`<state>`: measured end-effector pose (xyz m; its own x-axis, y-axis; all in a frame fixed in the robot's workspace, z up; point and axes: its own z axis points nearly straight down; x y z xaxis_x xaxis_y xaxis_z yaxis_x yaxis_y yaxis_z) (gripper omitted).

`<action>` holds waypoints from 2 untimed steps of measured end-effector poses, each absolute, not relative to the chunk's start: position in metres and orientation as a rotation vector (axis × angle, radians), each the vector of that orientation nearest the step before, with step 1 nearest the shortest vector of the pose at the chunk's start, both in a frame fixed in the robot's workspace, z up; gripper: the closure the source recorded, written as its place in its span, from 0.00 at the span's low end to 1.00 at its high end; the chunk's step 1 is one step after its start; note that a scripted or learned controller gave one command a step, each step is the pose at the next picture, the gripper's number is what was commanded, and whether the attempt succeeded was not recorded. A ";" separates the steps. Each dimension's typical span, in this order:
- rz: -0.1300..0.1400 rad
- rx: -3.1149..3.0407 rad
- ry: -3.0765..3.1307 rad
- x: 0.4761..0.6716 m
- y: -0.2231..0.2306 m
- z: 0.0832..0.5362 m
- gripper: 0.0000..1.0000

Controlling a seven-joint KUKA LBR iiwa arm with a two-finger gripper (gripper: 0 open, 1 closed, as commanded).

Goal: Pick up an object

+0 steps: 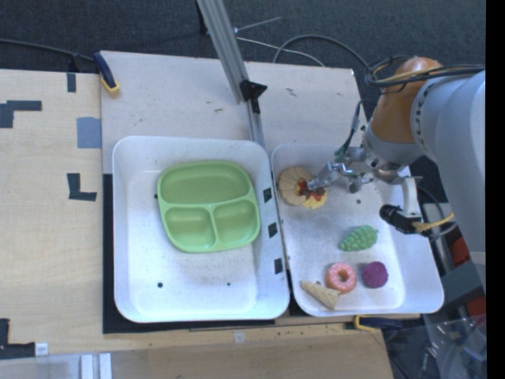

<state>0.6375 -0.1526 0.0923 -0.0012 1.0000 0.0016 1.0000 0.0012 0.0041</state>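
Observation:
In the right bin [410, 290] lie several toy foods. A round yellow piece with red markings [295, 185] rests at the bin's upper left. A green grape bunch [358, 238] sits near the middle. Along the front are a pink donut [341, 275], a purple ball-like fruit [374, 274] and a tan wedge [319, 294]. My gripper [316, 185] reaches in from the right and is low at the right edge of the yellow piece, touching or just over it. The grey arm with its orange band [398, 105] stands behind it.
The left bin [134, 283] holds a green three-compartment plate [209, 205]. A slanted metal rod [225, 38] runs down to the ridge between the bins. Cables lie on the dark floor at the back. A black cable loop [398, 218] hangs by the wrist.

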 end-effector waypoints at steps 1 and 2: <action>0.009 2.212 2.222 0.639 -0.152 0.106 1.00; 0.004 2.217 2.221 0.649 -0.154 0.154 1.00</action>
<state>0.6490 -0.1543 0.1541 -0.0018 1.0000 -0.0008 1.0000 0.0018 0.0043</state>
